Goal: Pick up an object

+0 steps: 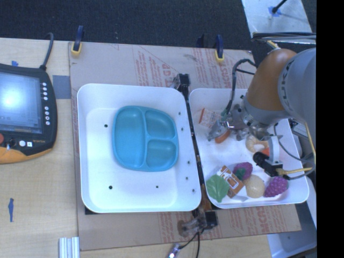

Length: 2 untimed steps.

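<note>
Claw (221,129) low in right bin (301,195), upper middle, right by orange carrot toy (222,138). Cannot tell if claw shut. Carrot looks light, hard, smooth, may slip. Grab across middle.

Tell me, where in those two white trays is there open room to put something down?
The left bin has bare white floor all around the blue divided plate, widest along its near edge. The right bin is crowded: toy foods cluster along its near side and the gripper hangs over its far part.
</note>
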Motion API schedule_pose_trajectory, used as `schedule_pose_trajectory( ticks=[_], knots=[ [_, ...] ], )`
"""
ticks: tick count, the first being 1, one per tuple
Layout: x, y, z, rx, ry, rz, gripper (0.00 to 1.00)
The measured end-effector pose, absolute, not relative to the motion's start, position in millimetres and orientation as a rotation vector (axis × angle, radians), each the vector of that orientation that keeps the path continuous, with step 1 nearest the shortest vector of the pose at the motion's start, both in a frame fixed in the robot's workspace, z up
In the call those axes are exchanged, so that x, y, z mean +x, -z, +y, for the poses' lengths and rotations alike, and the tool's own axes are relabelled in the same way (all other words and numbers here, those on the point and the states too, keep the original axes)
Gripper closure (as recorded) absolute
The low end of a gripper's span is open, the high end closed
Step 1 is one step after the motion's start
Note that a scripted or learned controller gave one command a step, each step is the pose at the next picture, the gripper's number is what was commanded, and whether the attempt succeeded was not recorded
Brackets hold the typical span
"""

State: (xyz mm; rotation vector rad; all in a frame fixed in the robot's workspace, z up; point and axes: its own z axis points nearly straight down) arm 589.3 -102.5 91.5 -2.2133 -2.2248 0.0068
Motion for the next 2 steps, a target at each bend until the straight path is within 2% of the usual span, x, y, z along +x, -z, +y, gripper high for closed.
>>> schedule_pose_trajectory(
  ticks=[1, 2],
  knots=[
    [615.7, -92, -99, -2.215, -0.003, -2.225, 0.00],
    [595.1, -92, -94, -2.214, -0.007, -2.223, 0.00]
  ],
)
